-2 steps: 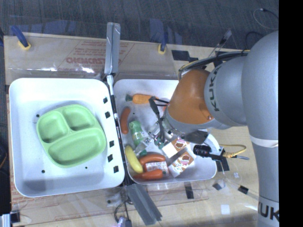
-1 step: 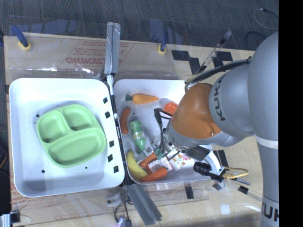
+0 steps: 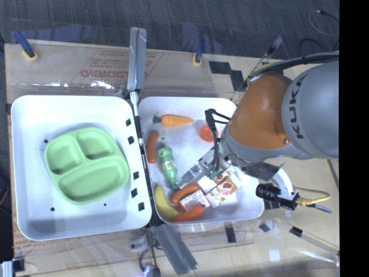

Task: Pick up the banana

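The banana [image 3: 163, 204] is yellow and lies in the front left corner of the right bin [image 3: 251, 212], partly under a red sausage [image 3: 185, 192] and a red chili-like piece [image 3: 188, 214]. My gripper [image 3: 209, 168] hangs over the middle of the same bin, to the right of the banana and farther back. It is above a printed carton [image 3: 223, 189] and close to a green bottle [image 3: 168, 165]. The grey and orange arm covers the bin's right side.
In the right bin there are also a carrot [image 3: 175, 120] at the back, an orange sausage [image 3: 151, 146] by the left wall and a red-orange round piece [image 3: 206, 134]. The left bin [image 3: 29, 114] holds a green divided plate [image 3: 86, 164].
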